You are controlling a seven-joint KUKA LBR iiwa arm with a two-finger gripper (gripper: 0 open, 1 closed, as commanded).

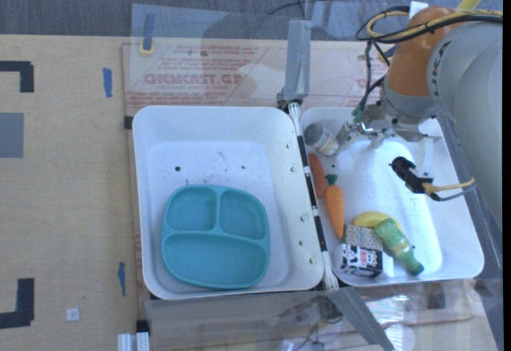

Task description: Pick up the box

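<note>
The left bin (152, 130) holds a teal divided plate (215, 236), flat on the floor toward six o'clock. In the right bin (467, 250), things crowd the left wall. A small grey can (315, 136) sits at eleven o'clock, and a carrot (334, 210) lies lengthwise at nine. The box (363, 254), printed black and white, sits at seven o'clock in the near corner. A banana (369, 219) and a green bottle (399, 246) lie against the box's right side. The gripper (359, 132) hangs near twelve o'clock, just beside the can and well apart from the box. Whether it is spread or closed, I cannot tell. Hemmed in as the box is, a descent from above looks like the freest approach.
</note>
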